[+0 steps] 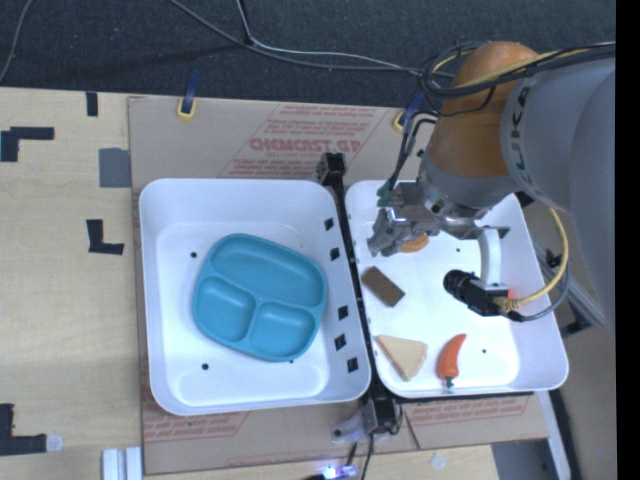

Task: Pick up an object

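My claw [388,233] hangs over the upper left of the right bin [535,368]; whether it is released or clenched I cannot tell; the brown block [382,286] lies just below it toward the near edge, its long axis slanting down-right; I judge it the nearest pick.

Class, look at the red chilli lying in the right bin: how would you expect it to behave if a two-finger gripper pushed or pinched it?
The chilli looks narrow, curved and tapered, so it would probably swivel or roll aside when pushed. Its skin seems smooth, so a pinch may slip toward the thin end. It is small and probably light, so lying free on the bin floor, it should slide easily.
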Controlling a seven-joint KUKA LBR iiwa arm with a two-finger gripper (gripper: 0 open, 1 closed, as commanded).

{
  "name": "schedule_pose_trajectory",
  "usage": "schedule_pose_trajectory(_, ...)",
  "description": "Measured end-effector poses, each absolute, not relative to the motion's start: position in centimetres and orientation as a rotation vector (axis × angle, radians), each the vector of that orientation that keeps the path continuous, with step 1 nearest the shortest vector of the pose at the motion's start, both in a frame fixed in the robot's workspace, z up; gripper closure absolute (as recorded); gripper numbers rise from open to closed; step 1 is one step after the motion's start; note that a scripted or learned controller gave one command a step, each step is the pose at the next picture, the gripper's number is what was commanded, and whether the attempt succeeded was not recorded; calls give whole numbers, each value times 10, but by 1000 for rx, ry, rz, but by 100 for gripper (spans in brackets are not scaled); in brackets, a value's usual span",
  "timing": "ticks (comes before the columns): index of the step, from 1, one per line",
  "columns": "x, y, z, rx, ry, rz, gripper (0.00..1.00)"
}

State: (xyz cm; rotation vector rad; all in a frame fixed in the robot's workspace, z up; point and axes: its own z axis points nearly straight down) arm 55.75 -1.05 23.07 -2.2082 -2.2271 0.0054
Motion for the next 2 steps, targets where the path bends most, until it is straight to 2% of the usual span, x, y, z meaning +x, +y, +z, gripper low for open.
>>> schedule_pose_trajectory(2, 612, 92, 207, -2210, -2227, 6, 100)
